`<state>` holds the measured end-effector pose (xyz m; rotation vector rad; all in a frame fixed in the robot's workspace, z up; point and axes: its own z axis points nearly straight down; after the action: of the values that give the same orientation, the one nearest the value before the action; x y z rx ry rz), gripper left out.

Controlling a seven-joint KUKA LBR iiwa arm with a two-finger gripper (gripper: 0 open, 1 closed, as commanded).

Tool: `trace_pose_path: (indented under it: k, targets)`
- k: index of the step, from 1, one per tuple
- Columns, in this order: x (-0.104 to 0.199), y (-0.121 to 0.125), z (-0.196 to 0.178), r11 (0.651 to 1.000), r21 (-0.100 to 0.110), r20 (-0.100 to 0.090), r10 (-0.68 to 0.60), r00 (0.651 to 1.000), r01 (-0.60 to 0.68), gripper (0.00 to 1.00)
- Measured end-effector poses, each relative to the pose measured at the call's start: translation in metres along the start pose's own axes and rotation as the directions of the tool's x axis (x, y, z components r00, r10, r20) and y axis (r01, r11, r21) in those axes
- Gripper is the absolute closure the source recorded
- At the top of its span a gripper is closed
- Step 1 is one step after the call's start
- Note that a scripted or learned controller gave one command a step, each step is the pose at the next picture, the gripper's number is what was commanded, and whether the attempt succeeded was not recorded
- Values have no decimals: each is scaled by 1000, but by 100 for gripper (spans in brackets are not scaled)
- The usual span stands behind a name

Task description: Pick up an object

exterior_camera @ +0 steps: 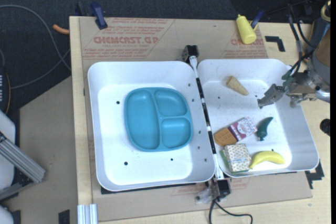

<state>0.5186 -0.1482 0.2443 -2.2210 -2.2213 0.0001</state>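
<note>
The right bin (294, 73) holds several small things. A tan wedge (237, 85) lies near its back. A brown cookie (225, 136), a pink and white packet (243, 128) and a dark green toy (263, 128) sit toward the front. A yellow banana (268, 159) and a pale green box (237, 157) lie at the front edge. My gripper (279, 100) hangs over the right part of this bin, right of the wedge and above the green toy. It is open, with nothing between its fingers.
The left bin (102, 113) holds a blue divided plate (157, 118). A yellow bottle (245, 30) lies on the bench behind the right bin. A blue clamp (97, 16) sits at the bench's back left corner. The arm (320, 60) comes in from the right.
</note>
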Motion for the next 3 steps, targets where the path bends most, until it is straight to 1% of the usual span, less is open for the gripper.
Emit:
trace_pose_path:
  k: [1, 2, 3]
  targets:
    - [-38, 49, 66, 1000, 0, 1, 1, 1000, -1, 0]
    - [5, 122, 126, 1000, 0, -1, -1, 1000, 1, 0]
    - [13, 148, 160, 1000, -1, 0, -1, 1000, 1, 0]
